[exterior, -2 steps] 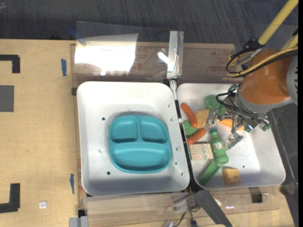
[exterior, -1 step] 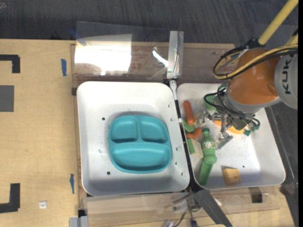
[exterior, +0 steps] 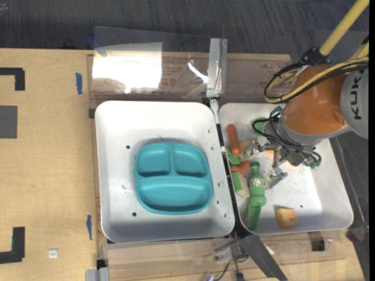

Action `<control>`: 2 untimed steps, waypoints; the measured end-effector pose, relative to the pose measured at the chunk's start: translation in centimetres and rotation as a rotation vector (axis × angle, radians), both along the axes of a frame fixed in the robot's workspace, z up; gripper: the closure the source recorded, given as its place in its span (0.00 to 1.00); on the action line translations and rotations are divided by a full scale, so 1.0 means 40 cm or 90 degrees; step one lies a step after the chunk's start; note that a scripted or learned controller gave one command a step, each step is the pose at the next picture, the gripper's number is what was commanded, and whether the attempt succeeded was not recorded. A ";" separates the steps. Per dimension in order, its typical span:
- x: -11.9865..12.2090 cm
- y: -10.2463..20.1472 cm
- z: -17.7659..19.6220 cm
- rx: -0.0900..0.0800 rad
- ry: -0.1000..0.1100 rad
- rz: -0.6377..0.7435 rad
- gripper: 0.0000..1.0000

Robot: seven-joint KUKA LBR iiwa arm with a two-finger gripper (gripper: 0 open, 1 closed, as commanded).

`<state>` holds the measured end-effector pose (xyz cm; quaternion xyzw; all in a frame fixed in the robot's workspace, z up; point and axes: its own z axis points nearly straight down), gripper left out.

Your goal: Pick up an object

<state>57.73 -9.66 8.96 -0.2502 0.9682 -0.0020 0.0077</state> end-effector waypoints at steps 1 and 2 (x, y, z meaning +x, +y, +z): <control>-0.010 0.003 0.000 0.001 0.000 -0.043 0.00; -0.016 0.010 0.000 0.001 0.002 -0.093 0.00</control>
